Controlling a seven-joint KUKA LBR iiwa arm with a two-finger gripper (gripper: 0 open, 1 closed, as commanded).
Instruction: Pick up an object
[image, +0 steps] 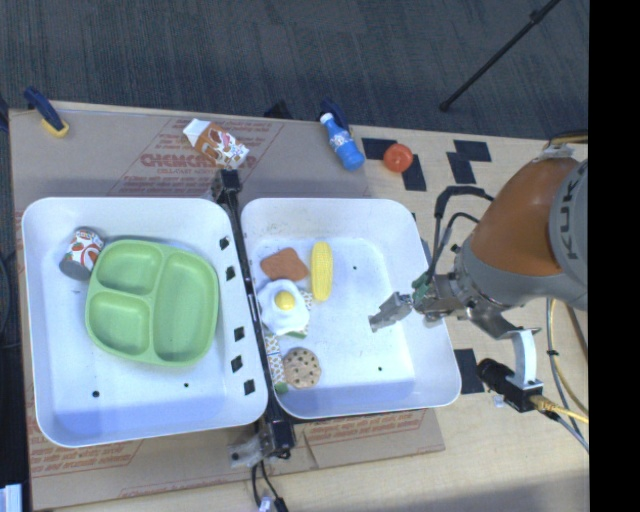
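The gripper (385, 315) hangs over the bare right side of the right bin (400, 225); whether it is open or closed cannot be told. The corn cob (321, 270), fried egg (284, 304), cookie (300, 367) and brown slice (284, 264) lie at that bin's left, apart from it.

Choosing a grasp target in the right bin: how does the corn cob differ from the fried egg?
The corn cob is all yellow, long and narrow, lying lengthwise up the bin; the fried egg is white with a yellow yolk, roundish and flat. The corn cob lies nearer the bin's far wall, the fried egg nearer the divider between the bins. Both rest loose on the right bin floor, left of the gripper.
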